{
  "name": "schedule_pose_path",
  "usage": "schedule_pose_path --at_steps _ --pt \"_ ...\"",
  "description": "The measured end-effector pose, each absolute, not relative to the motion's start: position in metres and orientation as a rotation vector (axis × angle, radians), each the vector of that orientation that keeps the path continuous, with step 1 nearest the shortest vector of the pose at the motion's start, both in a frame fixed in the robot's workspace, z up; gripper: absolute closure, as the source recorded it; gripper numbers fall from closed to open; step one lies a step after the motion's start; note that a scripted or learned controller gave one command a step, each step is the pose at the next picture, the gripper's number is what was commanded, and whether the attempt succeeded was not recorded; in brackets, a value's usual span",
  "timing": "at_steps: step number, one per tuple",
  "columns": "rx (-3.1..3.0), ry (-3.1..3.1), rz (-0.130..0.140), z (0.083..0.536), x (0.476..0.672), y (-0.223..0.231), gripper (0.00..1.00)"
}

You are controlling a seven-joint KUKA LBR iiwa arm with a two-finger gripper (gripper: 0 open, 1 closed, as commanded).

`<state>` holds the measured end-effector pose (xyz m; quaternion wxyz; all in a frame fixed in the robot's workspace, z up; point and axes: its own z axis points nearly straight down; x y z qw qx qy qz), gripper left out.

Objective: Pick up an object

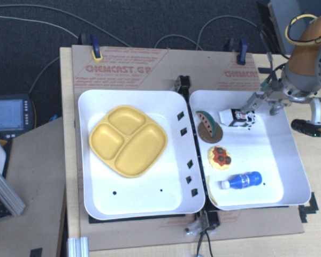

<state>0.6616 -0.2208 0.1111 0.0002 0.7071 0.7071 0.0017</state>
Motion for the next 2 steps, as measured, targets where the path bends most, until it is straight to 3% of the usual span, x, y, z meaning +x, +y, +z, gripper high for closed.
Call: schedule_pose_path --at_steps 1,2 --pt "2.210 2.220 0.013 0.128 0.665 -0.220 1.00" --pt "2.216 2.219 0.004 0.173 0.664 -0.221 1.00"
